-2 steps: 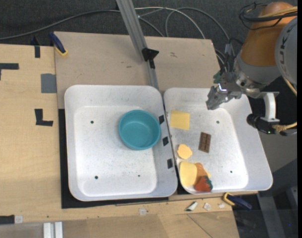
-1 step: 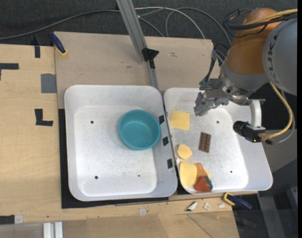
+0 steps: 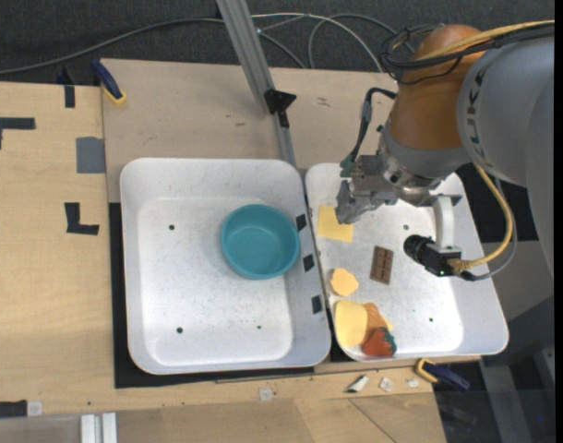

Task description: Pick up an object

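Observation:
My gripper (image 3: 348, 209) reaches down into the right bin (image 3: 466, 326), its tip just above and right of a flat yellow square piece (image 3: 333, 225) near the bin's left wall. A brown chocolate-like bar (image 3: 382, 265) lies at the bin's middle. Closer to the front lie a small yellow rounded piece (image 3: 343, 282), a larger yellow piece (image 3: 350, 319) and a red and orange item (image 3: 379, 338). A teal bowl (image 3: 258, 240) sits in the left bin (image 3: 161, 275).
A slanted metal pole (image 3: 252, 58) rises behind the bins. Cables trail over the dark floor at the back. The arm's orange band and grey body (image 3: 448, 90) hang over the right bin's far side. Small clips sit at the bench's front edge (image 3: 383, 383).

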